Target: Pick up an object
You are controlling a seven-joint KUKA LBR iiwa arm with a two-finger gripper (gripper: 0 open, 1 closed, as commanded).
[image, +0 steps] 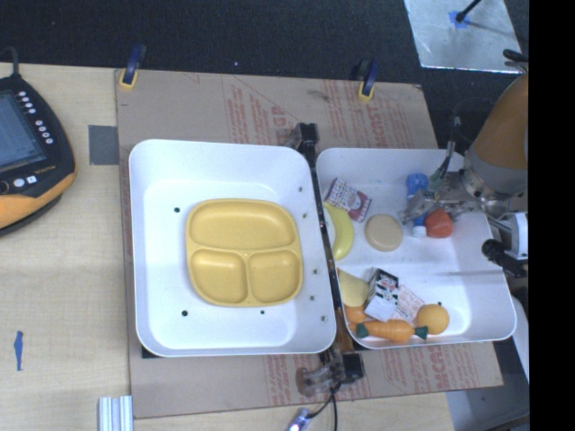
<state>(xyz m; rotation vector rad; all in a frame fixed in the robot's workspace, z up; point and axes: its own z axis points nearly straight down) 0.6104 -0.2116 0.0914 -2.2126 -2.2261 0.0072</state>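
While the left bin (148, 241) carries a yellow divided tray (244, 250), the coming move turns on the right bin (476, 285), where the arm (499, 133) enters from the right and hangs over the far right part of it. The gripper (433, 206) is low there, and just at its tip lies a small red object (439, 224), roundish, so it has no clear long axis to line up with. This red object is touching or nearly touching the metal of the gripper, on its near side; whether it sits truly between the two sides of the tool I cannot tell, and I also cannot tell if the tool is spread or pressed together. A blue object (416, 185) is just beside the gripper on its far left side. A round beige disc (384, 233) lies near, to the left. Well apart, along the near edge of the bin, are a carrot (388, 331) and a small orange fruit (433, 318), and a banana (340, 230) lies at the left wall. In my judgement the red object is the nearest candidate, and only a short move toward the near side is needed.
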